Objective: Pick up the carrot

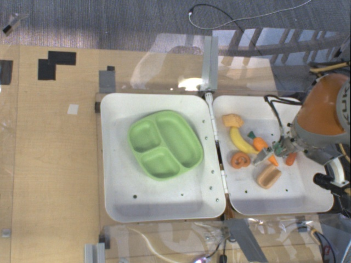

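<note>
Right now I see the grey arm with its orange band (323, 111) reaching in from the right over the right-hand shallow white bin (307, 199). Its end effector (276, 149) sits low among the toy foods there. I cannot tell whether it is wide or narrow, because the tip is small and blurred against the items around it.

The small orange carrot with a green top (258, 143) lies near the middle of that bin, just left of the end effector and just right of the yellow plastic banana (240, 140). Whether the tool touches the carrot I cannot make out. A small orange-red piece (290, 158) lies just right of the tip, and I cannot identify it.

Other items share the bin: a pale orange lump (232, 120) above the banana, a round orange-brown slice (239, 160) below it, and a tan bread-like roll (268, 176) toward the front.

The left-hand white bin (126, 199) holds a light green plastic plate with three compartments (165, 143), lying flat in its middle. Both bins rest on the light wooden table (49, 163).
</note>
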You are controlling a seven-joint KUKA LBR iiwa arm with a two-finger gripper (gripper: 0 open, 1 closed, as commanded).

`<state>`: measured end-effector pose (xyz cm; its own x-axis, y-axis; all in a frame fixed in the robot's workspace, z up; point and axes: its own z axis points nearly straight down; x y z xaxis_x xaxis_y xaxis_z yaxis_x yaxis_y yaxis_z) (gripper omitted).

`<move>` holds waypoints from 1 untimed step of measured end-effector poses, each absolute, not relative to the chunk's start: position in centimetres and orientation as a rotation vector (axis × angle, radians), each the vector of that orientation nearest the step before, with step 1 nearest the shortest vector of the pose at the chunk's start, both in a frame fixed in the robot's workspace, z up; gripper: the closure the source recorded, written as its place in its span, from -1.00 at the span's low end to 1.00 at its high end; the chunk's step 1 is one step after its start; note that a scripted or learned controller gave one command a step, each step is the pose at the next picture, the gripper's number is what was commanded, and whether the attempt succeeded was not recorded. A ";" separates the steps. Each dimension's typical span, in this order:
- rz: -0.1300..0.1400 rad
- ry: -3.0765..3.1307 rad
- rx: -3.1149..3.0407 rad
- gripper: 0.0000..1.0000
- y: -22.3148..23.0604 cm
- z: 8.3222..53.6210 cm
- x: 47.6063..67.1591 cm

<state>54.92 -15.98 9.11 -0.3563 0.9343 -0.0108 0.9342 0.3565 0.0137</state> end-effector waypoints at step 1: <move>0.010 2.461 1.932 -1.00 -18.6 9.0 57.6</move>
<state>57.65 -18.60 8.99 -0.2371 0.9715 -0.0064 0.9714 0.2372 0.0131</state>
